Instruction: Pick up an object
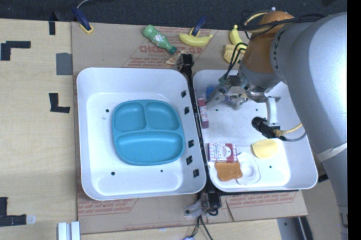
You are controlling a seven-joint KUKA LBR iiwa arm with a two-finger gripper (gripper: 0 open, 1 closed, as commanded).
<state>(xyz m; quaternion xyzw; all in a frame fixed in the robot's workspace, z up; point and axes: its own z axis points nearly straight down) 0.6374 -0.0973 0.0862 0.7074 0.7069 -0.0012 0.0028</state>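
From the camera above the bench, two white bins sit side by side. The left bin [90, 120] holds a blue divided plate [148, 131], lying flat near its middle. The right bin [299, 171] holds several small things, and the grey arm [316, 81] reaches into it from the right, its orange band [260, 55] over the bin's far edge.

The gripper [228, 95] hangs low over the far left part of the right bin, close to the divider between the bins. Whether it is released or clenched cannot be told: the wrist and cables hide it, and nothing can be seen grasped.

Just left of the gripper, against the bin's left wall, lies a slim pink and white packet [203, 114]; whether it touches the gripper is unclear. Nearer the viewer along the same wall lies a red and white carton [220, 151], with a brown toast-like piece [227, 171] just beside it on a small white dish [249, 172]. A pale yellow block [265, 148] lies to the right of these, well apart from the gripper.

Beyond the bins, on the cardboard, lie a green bottle [158, 39], a yellow banana [195, 39] and another yellow piece [233, 35] beside the arm.
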